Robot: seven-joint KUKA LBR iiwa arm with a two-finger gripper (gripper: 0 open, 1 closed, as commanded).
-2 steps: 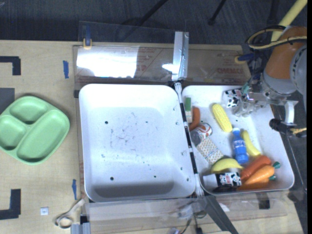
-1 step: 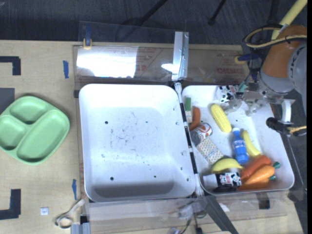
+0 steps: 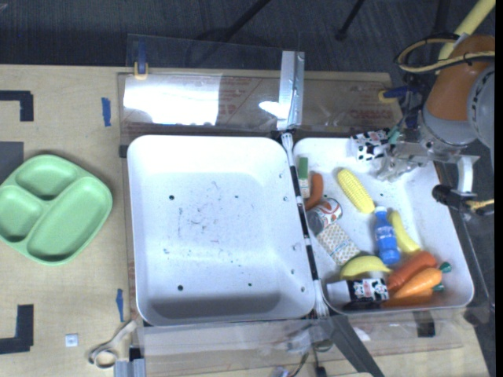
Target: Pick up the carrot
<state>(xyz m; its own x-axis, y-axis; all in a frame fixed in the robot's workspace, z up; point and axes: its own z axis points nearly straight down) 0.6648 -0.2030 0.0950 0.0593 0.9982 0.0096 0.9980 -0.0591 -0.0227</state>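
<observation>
The right bin (image 3: 464, 289) holds the carrot (image 3: 416, 280), corn (image 3: 355, 191) and a bottle (image 3: 386, 239) (claw (image 3: 391, 160) state unclear).

A single fixed camera looks down from above the pale wooden bench (image 3: 63, 100) at a slant, far enough back to take in both shallow white plastic bins (image 3: 212, 226) side by side, a green three-part plate (image 3: 51, 208) at the left edge, and dark carpet beyond. The grey arm with its orange band (image 3: 460, 85) enters from the right.
</observation>
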